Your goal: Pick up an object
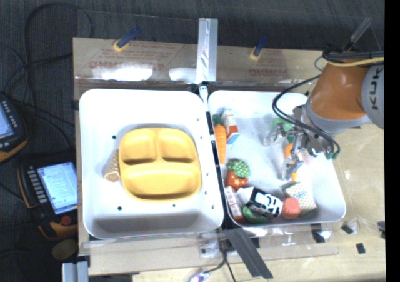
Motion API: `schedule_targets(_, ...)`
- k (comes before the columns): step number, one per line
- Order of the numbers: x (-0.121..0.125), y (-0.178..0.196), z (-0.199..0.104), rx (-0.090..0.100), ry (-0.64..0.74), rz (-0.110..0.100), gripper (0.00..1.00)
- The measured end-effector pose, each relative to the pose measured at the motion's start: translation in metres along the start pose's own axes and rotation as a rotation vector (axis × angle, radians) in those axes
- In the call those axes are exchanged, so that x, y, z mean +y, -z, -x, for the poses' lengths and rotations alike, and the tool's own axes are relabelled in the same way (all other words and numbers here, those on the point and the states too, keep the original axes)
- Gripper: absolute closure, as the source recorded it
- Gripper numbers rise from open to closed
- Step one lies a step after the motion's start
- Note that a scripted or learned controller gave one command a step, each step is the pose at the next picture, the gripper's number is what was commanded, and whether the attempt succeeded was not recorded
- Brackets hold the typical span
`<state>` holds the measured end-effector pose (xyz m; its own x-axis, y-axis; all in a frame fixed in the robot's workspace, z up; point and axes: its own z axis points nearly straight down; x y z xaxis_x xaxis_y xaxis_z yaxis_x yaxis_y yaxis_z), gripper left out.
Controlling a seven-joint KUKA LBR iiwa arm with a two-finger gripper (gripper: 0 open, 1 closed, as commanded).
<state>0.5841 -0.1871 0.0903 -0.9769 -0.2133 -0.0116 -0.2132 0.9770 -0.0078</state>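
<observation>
**Mia:** Where is the arm [340,96]?

**Ben:** It comes in from the right. It hangs over the right bin [325,209]. It is grey with an orange band.

**Mia:** And the tool [294,149]?

**Ben:** It is low in the right bin, near the right side. I cannot tell how it is set. It is too small and mixed up with wires.

**Mia:** Is it holding a toy?

**Ben:** I see a bit of orange and green by it, but I cannot tell what that is, or if it is held.

**Mia:** What toys are in that bin?

**Ben:** A carrot [220,140] lies by the left wall. It is long, and it runs up and down the picture, with the green end at the top. A small box [231,125] sits just beside it. Below them is a strawberry [237,171] with green leaves.

**Mia:** And at the bottom?

**Ben:** A black and white toy [265,202], a green thing [251,214] touching it, and a red one [291,207]. A checked block [300,193] sits just beside the red one.

**Mia:** What is in the left bin [94,149]?

**Ben:** A yellow tray [160,162] with three parts. An ice cream cone [112,167] leans at its left edge, with the open end down.

**Mia:** What do the bins sit on?

**Ben:** A brown tabletop [150,55].
</observation>
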Motion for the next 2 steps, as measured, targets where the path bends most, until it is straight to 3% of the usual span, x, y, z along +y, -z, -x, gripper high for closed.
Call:
schedule_targets(1,0.000,0.001,-0.016,-0.005,-0.084,0.002,0.00)
schedule_targets(2,-0.001,0.011,-0.014,-0.005,-0.082,-0.001,1.00)
